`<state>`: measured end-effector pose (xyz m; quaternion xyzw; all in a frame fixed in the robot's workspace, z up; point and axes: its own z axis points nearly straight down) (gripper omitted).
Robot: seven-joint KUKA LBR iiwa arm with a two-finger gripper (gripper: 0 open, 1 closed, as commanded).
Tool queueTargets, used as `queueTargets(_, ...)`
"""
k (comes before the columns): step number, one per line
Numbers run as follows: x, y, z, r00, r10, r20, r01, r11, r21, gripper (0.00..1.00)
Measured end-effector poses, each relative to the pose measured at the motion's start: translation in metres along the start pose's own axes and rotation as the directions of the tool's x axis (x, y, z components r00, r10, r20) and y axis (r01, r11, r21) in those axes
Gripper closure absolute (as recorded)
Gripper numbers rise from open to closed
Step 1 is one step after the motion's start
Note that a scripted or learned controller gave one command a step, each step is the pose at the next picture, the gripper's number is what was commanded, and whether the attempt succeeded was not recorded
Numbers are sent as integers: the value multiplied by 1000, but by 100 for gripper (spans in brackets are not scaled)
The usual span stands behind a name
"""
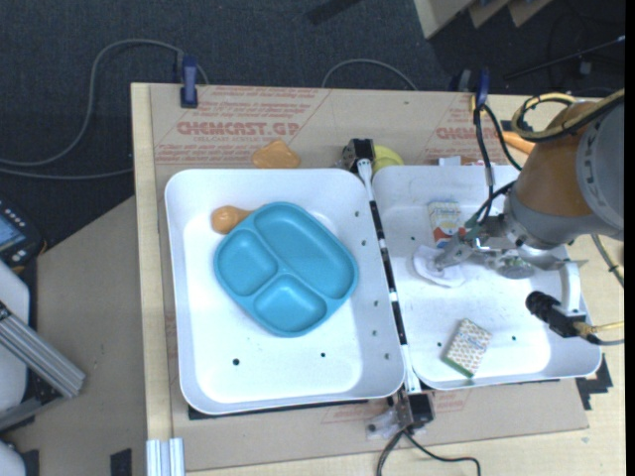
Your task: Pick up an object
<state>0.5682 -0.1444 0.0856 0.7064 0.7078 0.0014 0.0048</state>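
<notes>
Camera view, looking down at a slant: bench (298,117) is a brown board w/ red print along its far edge, readable as "CHEMCAST G.P." over the left bin, same print cut off over the right one; smaller lines under it too small to read. Two blue clamps, one (188,80) at 11 o'clock of the board, other (481,85) at 1 o'clock. Left bin (198,296) holds a blue tray (285,267), three compartments, tilted so its long axis runs 10-to-4 o'clock; an orange lump (227,218) sits just beside the tray at its 10 o'clock, touching or nearly so. Outside the bins, at 12 o'clock of the left bin, an orange piece (276,154) on the board; a yellow thing (385,158) behind the joint between bins, partly hidden. Right bin (516,360): packet (444,218) w/ red and blue print, text unreadable, long axis approx 12-to-6, lies at 11 o'clock of the bin. Sponge (467,347), tan speckled w/ green edge, at 6 o'clock of the bin, long axis approx 1-to-7, well apart from the gripper. Arm (571,181) comes in from 3 o'clock, orange band above the wrist. Gripper (448,254) points toward 9 o'clock, low over a clear disc (440,268) near bin centre, just below the packet. Can't tell the tool's state; metal parts blur together, and can't tell if anything is held.
</notes>
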Motion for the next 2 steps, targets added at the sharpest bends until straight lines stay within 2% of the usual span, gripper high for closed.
queueTargets(1,29,64,1,1000,-4,-4,4,1000,2,0)
queueTargets(2,26,62,-11,1000,0,-3,0,1000,3,100)
